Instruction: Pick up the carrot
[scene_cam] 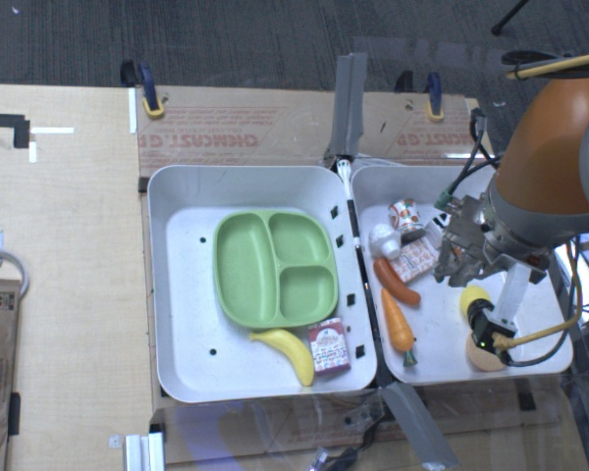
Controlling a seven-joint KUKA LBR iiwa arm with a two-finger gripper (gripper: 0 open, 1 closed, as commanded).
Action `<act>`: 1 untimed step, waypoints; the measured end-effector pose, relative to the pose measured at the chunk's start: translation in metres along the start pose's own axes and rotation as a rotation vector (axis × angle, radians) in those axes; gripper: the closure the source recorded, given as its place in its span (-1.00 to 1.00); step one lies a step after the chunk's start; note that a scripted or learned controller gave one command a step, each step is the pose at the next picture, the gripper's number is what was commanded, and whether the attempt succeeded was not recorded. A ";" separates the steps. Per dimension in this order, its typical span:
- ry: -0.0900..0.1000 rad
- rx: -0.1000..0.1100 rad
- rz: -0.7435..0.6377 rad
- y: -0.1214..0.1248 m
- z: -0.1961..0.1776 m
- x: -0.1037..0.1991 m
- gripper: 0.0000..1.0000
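The tapered orange carrot (397, 320) is lying ungrasped low in the right white bin (555, 356), lower right of frame; the pincer (455, 261) is hovering nearby, its state impossible to tell.

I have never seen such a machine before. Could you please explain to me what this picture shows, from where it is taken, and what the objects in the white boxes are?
The picture comes from one fixed camera above a bench, looking down at a slant. The grey and orange shape on the right is a robot arm; its gripper hangs over the right bin. I cannot tell whether it is open or shut, and I see nothing held in it.

The right bin contains the carrot, which the robot should pick up. Beside it lies a red sausage-like item, with small packets above and a yellow object under the arm.

The left bin contains a green divided plate, a banana and a small red carton.
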State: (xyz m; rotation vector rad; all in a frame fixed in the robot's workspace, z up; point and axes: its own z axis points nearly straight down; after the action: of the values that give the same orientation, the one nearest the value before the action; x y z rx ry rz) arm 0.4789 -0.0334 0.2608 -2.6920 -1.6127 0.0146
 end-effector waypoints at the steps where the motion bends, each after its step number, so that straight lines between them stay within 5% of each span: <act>1: -0.001 -0.003 -0.133 -0.021 -0.049 0.040 1.00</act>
State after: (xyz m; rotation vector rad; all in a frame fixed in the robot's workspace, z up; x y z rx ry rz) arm 0.4794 0.0121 0.3095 -2.5802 -1.7899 0.0136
